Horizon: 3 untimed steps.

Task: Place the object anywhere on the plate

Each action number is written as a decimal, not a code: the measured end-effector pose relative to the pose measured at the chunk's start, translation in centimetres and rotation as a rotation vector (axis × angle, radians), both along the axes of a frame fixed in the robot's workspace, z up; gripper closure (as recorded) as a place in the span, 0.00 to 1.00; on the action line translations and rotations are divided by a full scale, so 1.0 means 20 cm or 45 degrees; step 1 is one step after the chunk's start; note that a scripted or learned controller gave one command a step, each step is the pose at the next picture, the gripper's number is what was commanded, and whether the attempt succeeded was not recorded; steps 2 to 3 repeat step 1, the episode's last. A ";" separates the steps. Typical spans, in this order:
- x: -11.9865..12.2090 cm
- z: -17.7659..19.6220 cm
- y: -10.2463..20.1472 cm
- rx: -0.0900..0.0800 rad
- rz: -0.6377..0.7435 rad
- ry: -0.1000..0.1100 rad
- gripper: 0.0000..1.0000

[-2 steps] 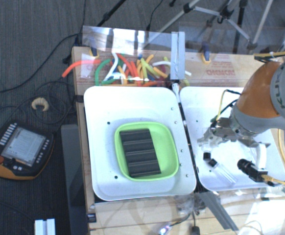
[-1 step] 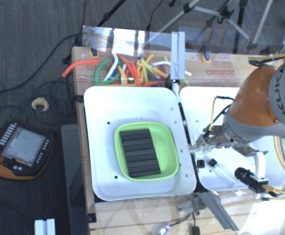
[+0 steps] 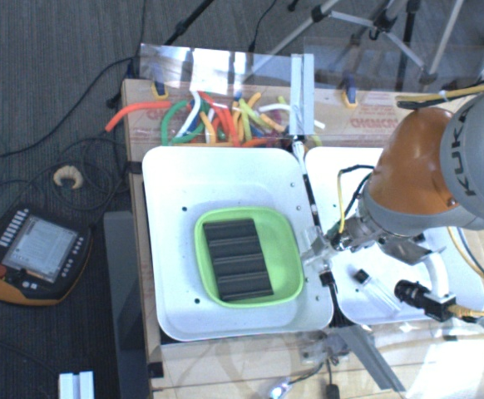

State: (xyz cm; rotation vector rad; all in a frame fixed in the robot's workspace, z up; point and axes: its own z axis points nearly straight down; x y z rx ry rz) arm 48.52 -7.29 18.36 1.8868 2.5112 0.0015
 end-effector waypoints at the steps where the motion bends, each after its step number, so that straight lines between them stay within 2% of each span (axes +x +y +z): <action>1: 0.00 0.00 0.00 0.000 -0.001 0.000 0.00; 3: 0.00 0.00 0.00 0.000 -0.001 0.000 0.00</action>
